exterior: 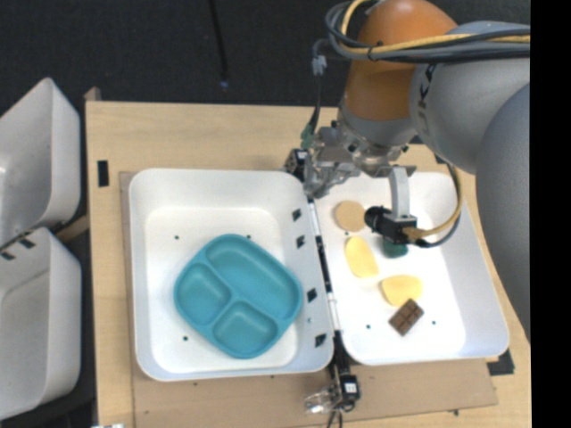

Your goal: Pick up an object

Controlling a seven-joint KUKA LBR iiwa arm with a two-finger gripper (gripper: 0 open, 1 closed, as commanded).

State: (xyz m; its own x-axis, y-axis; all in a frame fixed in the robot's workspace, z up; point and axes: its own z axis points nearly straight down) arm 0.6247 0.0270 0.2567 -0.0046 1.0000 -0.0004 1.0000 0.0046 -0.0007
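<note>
Pieces lie loose in the right-hand white bin (446, 333): a tan disc (350, 214) near its back left corner, a pale yellow oval (361, 257) just in front of that, a second yellow piece (401, 288) further forward, and a brown block (406, 316) just beside it. The tool (321, 178) hangs over the bin's back left corner, close to the tan disc and by the divide between the bins. I cannot tell whether it is open or closed, or whether it has hold of anything. The orange-banded arm (393, 52) rises behind it. In the left-hand bin (161, 212) rests a blue divided tray (236, 295). Both bins sit on the tabletop (196, 132).
</note>
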